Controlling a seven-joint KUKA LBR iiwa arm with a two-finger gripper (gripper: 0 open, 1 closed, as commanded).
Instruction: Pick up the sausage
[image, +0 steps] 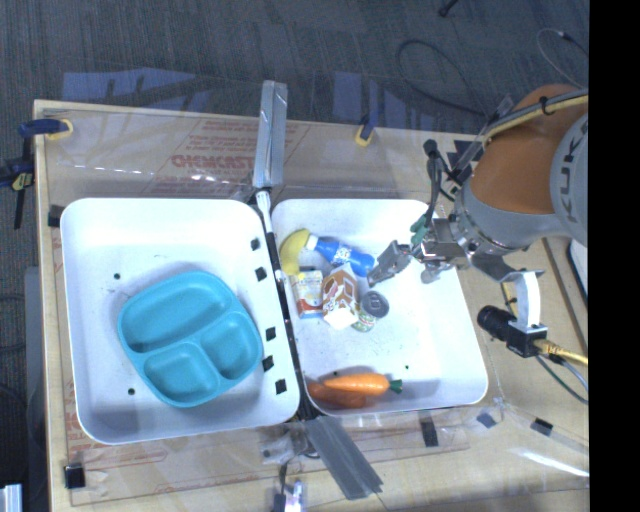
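Note:
In the right bin (440, 350), a brown, reddish item (340, 288) that looks like the sausage lies in a cluster of objects near the middle. It rests against a small carton (309, 293) and a white piece (340, 316). My gripper (385, 265) hangs over the bin just right of this cluster, above and beside a small round grey can (374, 304). The gripper is close to the sausage, and nothing shows in its grasp. The grey arm with its orange band (520, 150) reaches in from the right.
A yellow banana (293, 250) and a blue bottle (345, 254) lie behind the cluster. An orange carrot (352, 388) sits at the right bin's front wall. The left bin (90, 250) holds a blue divided plate (190, 338). A metal divider (268, 140) runs between the bins.

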